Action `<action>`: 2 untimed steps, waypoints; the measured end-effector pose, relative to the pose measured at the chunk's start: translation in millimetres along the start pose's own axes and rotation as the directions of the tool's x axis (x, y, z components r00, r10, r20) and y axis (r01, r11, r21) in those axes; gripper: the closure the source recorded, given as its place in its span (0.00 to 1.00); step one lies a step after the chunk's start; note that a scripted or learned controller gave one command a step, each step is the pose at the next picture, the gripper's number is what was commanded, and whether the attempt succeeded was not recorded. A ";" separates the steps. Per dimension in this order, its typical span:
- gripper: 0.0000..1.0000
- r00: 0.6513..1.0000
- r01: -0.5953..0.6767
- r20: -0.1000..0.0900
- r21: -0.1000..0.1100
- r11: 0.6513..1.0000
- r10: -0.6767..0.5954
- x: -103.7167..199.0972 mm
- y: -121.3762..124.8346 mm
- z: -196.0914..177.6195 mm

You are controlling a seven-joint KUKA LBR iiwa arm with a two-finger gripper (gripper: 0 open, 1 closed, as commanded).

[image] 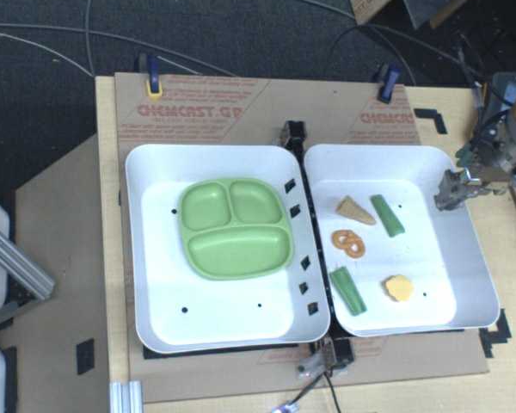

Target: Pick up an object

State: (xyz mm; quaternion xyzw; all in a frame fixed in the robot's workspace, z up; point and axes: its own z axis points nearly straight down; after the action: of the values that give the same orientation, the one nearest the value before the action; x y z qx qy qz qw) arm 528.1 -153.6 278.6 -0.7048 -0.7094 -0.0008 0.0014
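you have the bench (112,231) carrying two shallow white bins side by side on a cardboard sheet. in the left bin (146,317), a green divided plate (236,229) sits toward the middle and slightly nearer the far edge, three compartments facing up, nothing in them. two blue clamps, one (154,74) at the far left and one (387,82) at the far right, pin the cardboard's far edge. moving to the right bin (464,304): a green stick (347,289) lies near the near left corner, angled along the left wall. just beyond it toward the centre sits a small orange pretzel (349,243). a tan wedge (356,211) lies toward the far edge, left of centre, and close beside it on the right is a second green stick (386,215), tilted, apart from the wedge. a yellow piece (399,288) rests toward the near edge, near the middle. the gripper (451,189) hangs at the right bin's far right edge, over the rim, well apart from every object; you cannot tell from this view how the tool is set, and nothing is seen in it.
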 end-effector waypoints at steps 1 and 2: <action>1.00 1.000 -0.001 0.000 0.001 1.000 0.001 44.5 1.5 8.0; 1.00 1.000 -0.002 0.001 0.002 1.000 0.002 96.0 8.3 25.6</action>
State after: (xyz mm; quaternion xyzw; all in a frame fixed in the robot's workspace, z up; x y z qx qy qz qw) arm 535.8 -57.5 253.3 -0.7055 -0.7087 0.0003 0.0019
